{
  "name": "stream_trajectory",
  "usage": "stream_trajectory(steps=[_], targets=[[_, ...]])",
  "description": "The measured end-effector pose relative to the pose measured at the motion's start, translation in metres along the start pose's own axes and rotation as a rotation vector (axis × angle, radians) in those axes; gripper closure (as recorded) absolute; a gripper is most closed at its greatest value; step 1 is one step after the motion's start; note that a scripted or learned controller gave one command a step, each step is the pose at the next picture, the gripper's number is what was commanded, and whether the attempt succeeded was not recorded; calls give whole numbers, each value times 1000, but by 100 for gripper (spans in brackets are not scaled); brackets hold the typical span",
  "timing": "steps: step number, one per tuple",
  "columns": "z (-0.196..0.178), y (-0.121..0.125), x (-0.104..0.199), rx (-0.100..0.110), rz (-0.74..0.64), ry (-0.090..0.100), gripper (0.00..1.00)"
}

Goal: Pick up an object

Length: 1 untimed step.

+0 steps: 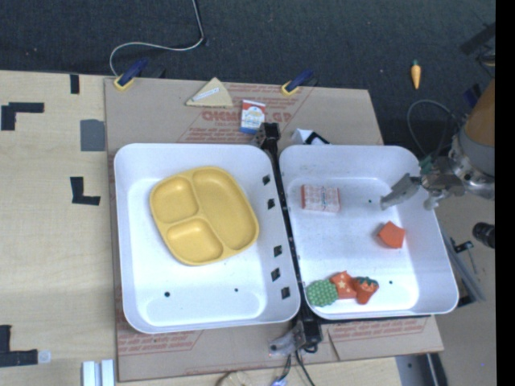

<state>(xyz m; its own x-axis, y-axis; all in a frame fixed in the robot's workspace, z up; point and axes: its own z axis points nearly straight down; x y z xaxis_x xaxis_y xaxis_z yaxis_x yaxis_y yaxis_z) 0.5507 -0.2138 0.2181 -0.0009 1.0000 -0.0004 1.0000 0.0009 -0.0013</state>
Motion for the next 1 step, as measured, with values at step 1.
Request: stream_trajectory(steps=[1], targets=[[117,-10,-11,-14,0,-6,0]])
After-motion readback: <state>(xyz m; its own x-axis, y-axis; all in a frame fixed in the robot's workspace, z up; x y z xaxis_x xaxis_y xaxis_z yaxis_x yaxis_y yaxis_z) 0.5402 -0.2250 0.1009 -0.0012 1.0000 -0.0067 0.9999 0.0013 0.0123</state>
